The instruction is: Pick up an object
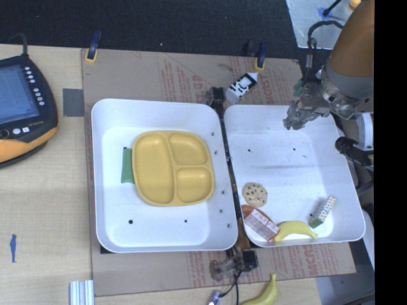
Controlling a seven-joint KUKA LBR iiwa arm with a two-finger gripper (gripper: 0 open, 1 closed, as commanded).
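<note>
White plastic forms the two shallow bins on the desk [51,196], and we find our hand [294,121] hanging over the far edge of the right bin [286,151], near its upper right corner. We cannot tell how it stands, open or not, since it is small and dark against the arm [356,43]. Nothing shows in its grip.

The things we could pick lie well apart from the hand, along the near side of the right bin: a round cookie [254,194] towards the left wall, a red-and-white packet [259,222] just below it, a yellow banana [295,231] touching the packet's right end, and a small striped tube [324,210] near the right corner.

In the left bin [108,170] we see a yellow divided tray [172,168] lying flat, with a green piece [127,165] showing at its left edge. A second banana [264,293] lies outside the bins on the desk, at the near edge. A handheld controller [22,107] rests far left.
</note>
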